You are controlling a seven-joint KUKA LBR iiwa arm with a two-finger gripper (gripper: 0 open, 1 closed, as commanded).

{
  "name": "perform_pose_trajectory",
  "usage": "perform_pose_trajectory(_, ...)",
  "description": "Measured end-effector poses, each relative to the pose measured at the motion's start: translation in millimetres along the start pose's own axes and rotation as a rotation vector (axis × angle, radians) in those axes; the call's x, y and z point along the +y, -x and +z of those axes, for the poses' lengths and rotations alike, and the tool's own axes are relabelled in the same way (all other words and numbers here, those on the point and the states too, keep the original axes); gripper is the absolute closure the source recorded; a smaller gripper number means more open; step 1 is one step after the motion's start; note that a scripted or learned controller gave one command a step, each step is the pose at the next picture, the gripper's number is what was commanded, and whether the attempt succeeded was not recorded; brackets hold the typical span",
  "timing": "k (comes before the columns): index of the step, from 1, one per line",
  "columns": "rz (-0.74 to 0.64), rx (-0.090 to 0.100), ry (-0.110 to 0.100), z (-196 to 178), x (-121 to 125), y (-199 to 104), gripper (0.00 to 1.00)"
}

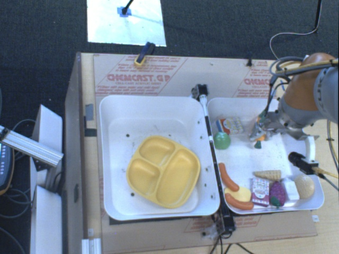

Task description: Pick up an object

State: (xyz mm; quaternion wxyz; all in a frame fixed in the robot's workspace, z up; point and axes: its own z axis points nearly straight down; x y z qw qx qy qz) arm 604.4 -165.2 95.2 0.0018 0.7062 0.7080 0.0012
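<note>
A desk (pixel 159 70) carries two shallow white bins side by side, seen from above at a slant. The bin on the view's left (pixel 114 142) holds a yellow divided plate (pixel 164 171). The bin on the view's right (pixel 275 152) holds the small things.

A grey arm (pixel 302 97) with an orange band reaches in from the view's right and is cut off at that edge. Its end effector (pixel 258 136) hangs low over the far half of the right bin. At this size I cannot tell whether it is open or closed, and nothing can be seen held in it. A small greenish speck at its tip is too blurred to name.

The nearest things lie toward the divider between the bins. A red-and-white packet (pixel 231 125) lies near the end effector, its long axis roughly across the view. A green ball (pixel 222 140) sits just beyond it, beside the divider. Either looks the likeliest pick, a short move sideways and down.

The rest crowd the near edge, well apart from the end effector: two orange sausages (pixel 229 177), a red box (pixel 259 191), purple grapes (pixel 277 193), a wafer (pixel 267 174) and a pale lump (pixel 304 186). Several touch or overlap, so their edges are hard to separate.
</note>
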Motion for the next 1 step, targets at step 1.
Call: perform_pose_trajectory(1,-0.001,0.002,0.000,-90.3,25.7,-104.0,1.00)
